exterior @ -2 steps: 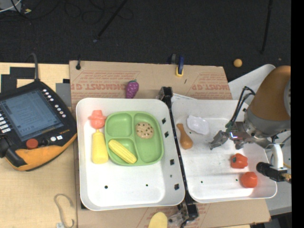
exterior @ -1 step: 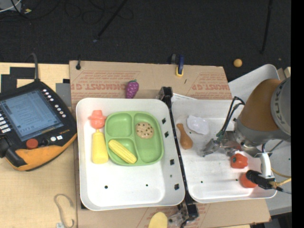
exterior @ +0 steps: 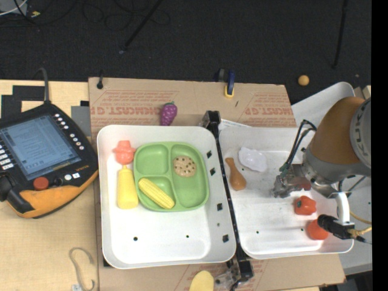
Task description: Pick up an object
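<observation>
The gripper was seen low in the right bin (jaw state couldn't be told); the chicken drumstick was lying nearby, bone end pointing up-left.

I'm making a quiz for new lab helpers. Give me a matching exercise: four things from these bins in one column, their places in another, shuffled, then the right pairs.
Things:
1. cookie
2. corn
3. drumstick
4. grapes

Places:
A. on the cardboard behind the left bin
B. in the tray's upper right compartment
C. in the right bin, near its left wall
D. in the tray's lower left compartment

Pairs: 1-B, 2-D, 3-C, 4-A
</observation>
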Controlling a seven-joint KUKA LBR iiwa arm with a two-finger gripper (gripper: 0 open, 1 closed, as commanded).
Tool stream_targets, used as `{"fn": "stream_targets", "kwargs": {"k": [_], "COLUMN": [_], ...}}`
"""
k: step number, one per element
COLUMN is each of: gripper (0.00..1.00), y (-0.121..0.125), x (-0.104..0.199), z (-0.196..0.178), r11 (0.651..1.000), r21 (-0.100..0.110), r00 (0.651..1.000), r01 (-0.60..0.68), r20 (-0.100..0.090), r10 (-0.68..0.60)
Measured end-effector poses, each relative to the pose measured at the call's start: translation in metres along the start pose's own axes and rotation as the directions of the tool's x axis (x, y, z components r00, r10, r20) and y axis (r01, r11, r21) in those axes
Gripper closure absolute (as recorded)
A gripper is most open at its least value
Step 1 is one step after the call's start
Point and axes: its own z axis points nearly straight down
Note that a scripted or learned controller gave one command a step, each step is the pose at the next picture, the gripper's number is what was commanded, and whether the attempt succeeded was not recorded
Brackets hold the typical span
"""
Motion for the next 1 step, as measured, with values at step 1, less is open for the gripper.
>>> {"fn": "stream_targets", "kwargs": {"k": [1], "gripper": [1.0], "y": [0.0058], "x": [0.0066], "z": [-0.0578], "r11": [1.0], "r21": [-0.007], "r00": [1.0], "r01": [0.004], "r20": [0.003], "r10": [-0.004]}}
